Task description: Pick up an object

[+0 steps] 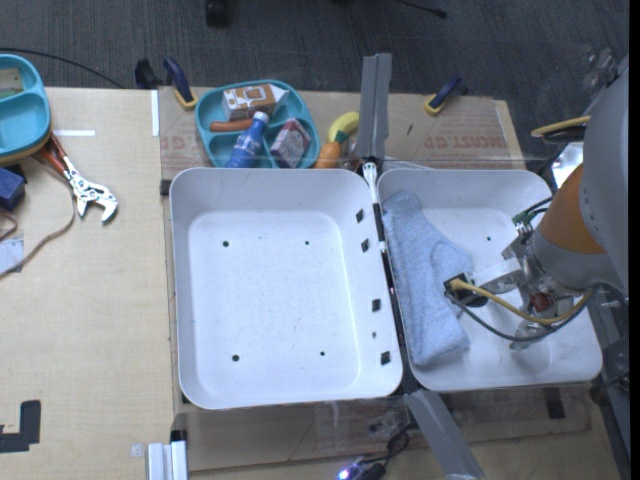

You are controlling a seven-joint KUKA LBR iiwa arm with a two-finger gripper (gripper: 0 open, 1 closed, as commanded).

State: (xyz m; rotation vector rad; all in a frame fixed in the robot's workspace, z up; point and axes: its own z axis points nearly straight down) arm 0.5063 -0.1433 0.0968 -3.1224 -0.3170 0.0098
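A grey-blue folded cloth (418, 268) lies along the left side of the right bin (500, 208), running from the back wall toward the front. The arm comes in from the right, its orange band above the wrist. My gripper (536, 302) hangs low over the right half of that bin, just right of the cloth's front end, and the wrist hides its tips. I see nothing held in it.
The left bin (200, 268) sits beside the right one, with a hinged ridge (378, 268) between them. Behind the bins stands a teal tray (212, 128) with a bottle and packets. A wrench (88, 196) lies on the wooden bench at left.
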